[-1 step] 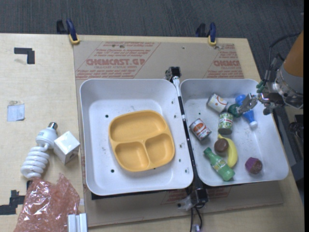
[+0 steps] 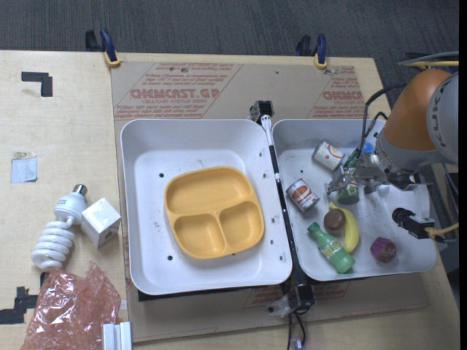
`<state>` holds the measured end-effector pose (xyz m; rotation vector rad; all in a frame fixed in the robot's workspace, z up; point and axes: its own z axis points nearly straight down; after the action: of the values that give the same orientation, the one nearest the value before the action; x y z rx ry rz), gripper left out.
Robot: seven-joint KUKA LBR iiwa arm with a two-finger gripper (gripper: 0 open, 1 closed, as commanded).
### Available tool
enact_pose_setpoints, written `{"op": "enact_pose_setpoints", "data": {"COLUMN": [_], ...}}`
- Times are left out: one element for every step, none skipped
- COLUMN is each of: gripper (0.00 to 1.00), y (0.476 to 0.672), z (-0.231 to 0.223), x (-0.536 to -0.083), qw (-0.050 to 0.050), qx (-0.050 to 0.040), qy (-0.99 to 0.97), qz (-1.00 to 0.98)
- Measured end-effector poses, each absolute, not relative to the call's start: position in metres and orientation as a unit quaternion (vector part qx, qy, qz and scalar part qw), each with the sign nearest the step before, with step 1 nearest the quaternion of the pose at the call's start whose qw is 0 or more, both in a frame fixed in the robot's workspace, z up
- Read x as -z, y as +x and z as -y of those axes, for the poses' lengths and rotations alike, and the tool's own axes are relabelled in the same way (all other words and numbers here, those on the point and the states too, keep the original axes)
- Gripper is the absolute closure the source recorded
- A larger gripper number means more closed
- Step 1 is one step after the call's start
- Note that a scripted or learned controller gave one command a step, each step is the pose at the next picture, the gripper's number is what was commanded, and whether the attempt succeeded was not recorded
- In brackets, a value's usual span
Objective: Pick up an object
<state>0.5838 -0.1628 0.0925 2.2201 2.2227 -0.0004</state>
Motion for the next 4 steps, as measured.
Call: {"op": "enact_pose_setpoints", "data": {"gripper": [1.00,1.00,1.00,1.00], "y": [0.584,0.609,0.572,0.592], "z": [0.164,0.109,0.026,0.025], "x": [-0.103,-0.190,-0.225,-0.212], "qw": [0.001,0.001,0.000,0.001], "qx": [0.0000,0.0000,0.0004,0.0004], "qy": [0.708,0.706,0.707,0.706], "qz": [-0.707,-0.708,-0.707,-0.708]}}
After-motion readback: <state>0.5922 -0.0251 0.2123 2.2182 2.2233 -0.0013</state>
